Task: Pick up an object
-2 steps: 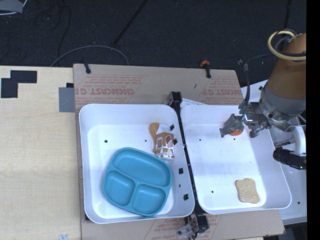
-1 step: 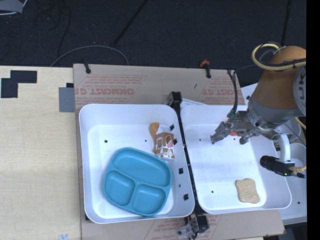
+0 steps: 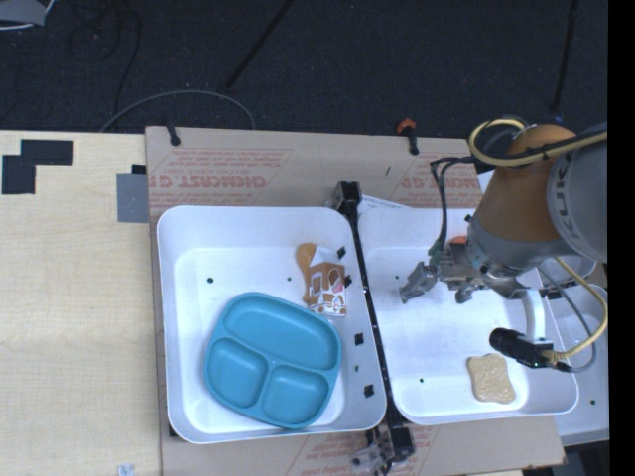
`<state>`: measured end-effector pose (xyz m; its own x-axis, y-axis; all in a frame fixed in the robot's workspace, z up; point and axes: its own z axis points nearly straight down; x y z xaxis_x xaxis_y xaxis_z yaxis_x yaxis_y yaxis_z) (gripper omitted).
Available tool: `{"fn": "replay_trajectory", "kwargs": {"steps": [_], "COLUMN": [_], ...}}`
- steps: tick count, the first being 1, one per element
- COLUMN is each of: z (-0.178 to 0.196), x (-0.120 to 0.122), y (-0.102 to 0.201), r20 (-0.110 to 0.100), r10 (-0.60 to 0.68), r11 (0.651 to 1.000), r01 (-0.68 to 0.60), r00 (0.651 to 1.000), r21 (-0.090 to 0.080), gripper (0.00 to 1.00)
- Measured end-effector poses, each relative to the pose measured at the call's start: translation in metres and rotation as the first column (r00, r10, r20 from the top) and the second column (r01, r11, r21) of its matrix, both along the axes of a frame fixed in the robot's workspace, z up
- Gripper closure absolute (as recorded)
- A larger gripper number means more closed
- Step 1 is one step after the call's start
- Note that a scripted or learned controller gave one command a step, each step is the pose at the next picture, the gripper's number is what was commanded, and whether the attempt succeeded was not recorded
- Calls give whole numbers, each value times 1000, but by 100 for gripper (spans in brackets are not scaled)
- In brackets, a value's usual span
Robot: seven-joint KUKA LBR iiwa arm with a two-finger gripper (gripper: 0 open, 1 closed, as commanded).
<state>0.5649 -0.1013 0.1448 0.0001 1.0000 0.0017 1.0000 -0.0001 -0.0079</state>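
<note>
Well, my gripper [image 3: 425,283] hangs open over the right bin [image 3: 437,395], holding nothing. The toast slice [image 3: 491,378] lies flat near the bin's front corner. It looks light and crumbly, so I'd pinch its edges.

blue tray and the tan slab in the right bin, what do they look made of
Blue tray: probably moulded plastic, an even colour with a soft sheen and rounded walls between its three compartments. Tan slab: looks like foam or soft plastic shaped as a bread slice, matte and speckled; the view is too coarse to be sure.
</note>
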Motion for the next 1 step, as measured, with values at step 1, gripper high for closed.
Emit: {"fn": "replay_trajectory", "kwargs": {"steps": [1], "z": [-54], "x": [-2], "y": [1], "r20": [-1], "r10": [0], "r11": [1000], "r01": [0], "r00": [1000], "r21": [0], "gripper": [0]}}
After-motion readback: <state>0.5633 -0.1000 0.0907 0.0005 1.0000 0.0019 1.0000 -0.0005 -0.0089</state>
